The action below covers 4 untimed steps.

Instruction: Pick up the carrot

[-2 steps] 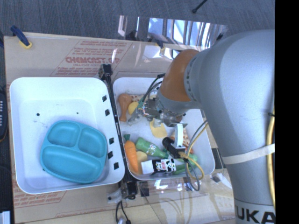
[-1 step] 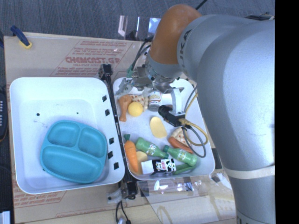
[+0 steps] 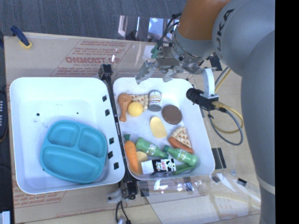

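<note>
Orange carrot (image 3: 131, 157) lies wedged against the right bin's (image 3: 204, 139) left wall beside a green bottle (image 3: 150, 148), so the spread, empty fingers (image 3: 154, 71) above the bin's far rim may snag either.

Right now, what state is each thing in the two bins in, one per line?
carrot: lying in the right bin, near its left wall
claw: above the right bin's far edge, holding nothing
green bottles: lying on their sides
small can: upright
milk carton: lying flat
blue tray: flat in the left bin
</note>
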Each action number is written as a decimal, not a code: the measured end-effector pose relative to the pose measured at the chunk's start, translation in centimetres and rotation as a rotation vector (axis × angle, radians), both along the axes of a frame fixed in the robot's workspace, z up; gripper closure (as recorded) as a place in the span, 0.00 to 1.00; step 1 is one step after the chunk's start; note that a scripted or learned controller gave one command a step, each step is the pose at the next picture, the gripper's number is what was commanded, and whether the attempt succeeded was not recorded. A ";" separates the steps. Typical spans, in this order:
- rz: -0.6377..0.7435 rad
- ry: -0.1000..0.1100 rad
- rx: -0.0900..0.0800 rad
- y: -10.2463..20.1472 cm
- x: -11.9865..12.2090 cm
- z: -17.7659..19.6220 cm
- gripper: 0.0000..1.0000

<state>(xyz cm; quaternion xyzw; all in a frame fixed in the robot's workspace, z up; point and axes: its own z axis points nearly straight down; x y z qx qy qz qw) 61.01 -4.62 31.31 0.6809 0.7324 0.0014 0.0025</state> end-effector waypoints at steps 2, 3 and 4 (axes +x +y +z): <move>-0.110 0.016 0.001 -6.1 2.6 -20.3 0.00; -0.198 0.015 0.000 -6.8 0.0 -22.2 0.00; -0.190 0.019 0.002 -6.6 0.1 -21.1 1.00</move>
